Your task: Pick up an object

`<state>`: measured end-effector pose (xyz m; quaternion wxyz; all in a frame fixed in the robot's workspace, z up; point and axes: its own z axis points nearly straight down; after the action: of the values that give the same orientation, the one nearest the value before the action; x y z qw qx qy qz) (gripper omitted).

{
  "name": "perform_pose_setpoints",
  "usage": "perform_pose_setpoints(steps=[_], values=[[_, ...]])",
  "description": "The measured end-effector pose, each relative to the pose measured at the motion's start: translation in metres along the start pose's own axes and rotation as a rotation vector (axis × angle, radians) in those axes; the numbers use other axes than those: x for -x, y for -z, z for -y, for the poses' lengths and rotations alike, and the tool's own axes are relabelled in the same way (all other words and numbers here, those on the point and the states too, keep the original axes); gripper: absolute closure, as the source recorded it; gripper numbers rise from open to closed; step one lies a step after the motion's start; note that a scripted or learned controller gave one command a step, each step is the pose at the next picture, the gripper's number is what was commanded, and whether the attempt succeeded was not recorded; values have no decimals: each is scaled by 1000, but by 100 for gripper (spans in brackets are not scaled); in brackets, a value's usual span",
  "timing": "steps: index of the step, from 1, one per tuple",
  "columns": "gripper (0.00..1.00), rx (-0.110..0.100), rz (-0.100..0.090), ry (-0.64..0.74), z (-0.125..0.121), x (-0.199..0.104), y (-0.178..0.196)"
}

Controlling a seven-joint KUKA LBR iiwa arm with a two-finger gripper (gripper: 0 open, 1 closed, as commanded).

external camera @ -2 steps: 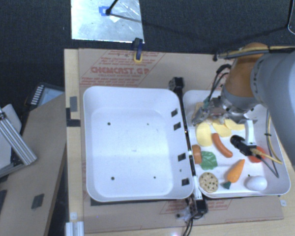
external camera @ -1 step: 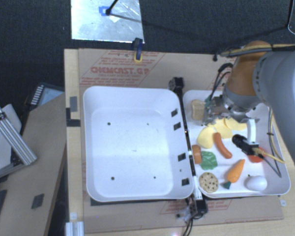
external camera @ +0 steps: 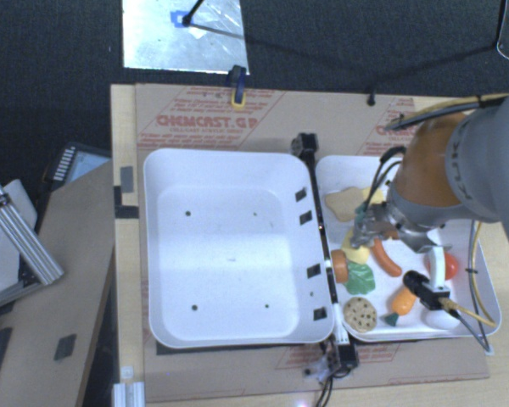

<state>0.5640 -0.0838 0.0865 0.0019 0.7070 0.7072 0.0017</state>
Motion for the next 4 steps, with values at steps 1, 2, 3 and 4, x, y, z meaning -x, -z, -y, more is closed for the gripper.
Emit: perform_pose_setpoints(steps=[1, 2, 3, 4], values=[[100, 3, 1, -1, 59, 8, 1], [100, 1, 0, 5, 18, 0, 23], [100, 2, 0, 1, 22, 3, 0], [100, 16, 1, 7, 10, -24, 202]])
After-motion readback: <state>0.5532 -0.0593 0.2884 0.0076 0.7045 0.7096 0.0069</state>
